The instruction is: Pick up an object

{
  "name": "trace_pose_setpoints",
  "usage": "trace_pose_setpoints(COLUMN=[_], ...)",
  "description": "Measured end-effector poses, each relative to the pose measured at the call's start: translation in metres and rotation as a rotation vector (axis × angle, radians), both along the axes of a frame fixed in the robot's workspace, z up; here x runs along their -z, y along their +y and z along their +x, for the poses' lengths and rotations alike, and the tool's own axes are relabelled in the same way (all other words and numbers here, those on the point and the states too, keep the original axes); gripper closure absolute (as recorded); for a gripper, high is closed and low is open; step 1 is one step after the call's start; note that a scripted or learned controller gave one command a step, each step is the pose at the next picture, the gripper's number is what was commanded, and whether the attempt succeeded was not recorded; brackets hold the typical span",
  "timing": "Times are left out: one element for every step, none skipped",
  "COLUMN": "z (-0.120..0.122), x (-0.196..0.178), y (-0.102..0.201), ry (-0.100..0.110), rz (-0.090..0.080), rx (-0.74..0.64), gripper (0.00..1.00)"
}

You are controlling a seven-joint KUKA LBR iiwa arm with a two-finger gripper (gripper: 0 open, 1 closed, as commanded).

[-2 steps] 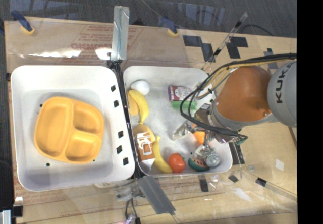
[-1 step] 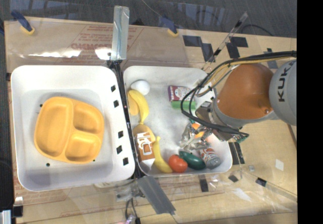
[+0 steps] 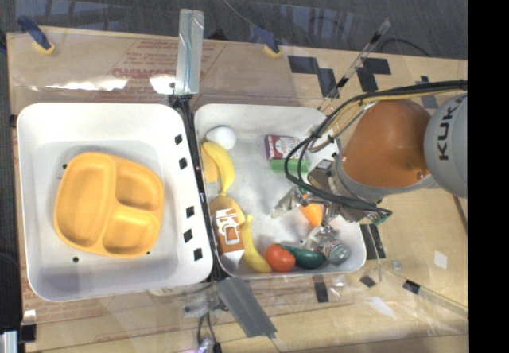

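1. Tomato (image 3: pixel 279 257) sat nearest the camera, at the front edge of the right bin (image 3: pixel 246 117), w/ a dark green veg (image 3: pixel 308 257) touching it on the arm side.
2. Landmark = that tomato. Just left of it lay a small banana (image 3: pixel 253 252); behind that, an orange-brown bottle w/ a white label (image 3: pixel 227 228); further back a bigger banana (image 3: pixel 219 164) and a white egg (image 3: pixel 222 137) at the far corner.
3. Far behind the tomato, toward the arm side, stood a small maroon-and-green carton (image 3: pixel 280 149).
4. Claw (image 3: pixel 316 224) hung low in the right bin, just behind and to the arm side of the tomato, under the orange wrist band (image 3: pixel 386 145) and a tangle of cables.
5. An orange piece (image 3: pixel 314 212), maybe a carrot, showed right at the fingertips. Fingers looked spread, but couldn't tell for sure how wide, nor whether they pinched it; metal and glare muddled that spot.
6. Well left of the tomato, the left bin (image 3: pixel 32 129) held a yellow divided tray (image 3: pixel 109 204), untouched.
7. Progress, as a judgement: approach done, claw was down among the items. Not yet shown: a firm grip and any lift. Everything appeared to rest on the bin floor, so the pick itself was left.
8. Risk: crowded front corner; neighbours could get nudged.
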State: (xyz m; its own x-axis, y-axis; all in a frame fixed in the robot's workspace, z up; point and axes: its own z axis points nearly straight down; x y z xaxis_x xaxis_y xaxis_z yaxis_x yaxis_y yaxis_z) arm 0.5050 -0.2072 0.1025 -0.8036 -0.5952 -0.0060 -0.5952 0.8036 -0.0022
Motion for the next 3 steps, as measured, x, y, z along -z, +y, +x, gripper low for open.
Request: trace_pose_setpoints(z=[0.002,0.002,0.004], x=[-0.01,-0.01,-0.02], y=[0.002,0.002,0.004], ry=[-0.003,-0.002,-0.007], rz=[0.0,0.001,0.001], rx=[-0.005,-0.006,-0.011], gripper=[1.0,0.0,1.0])
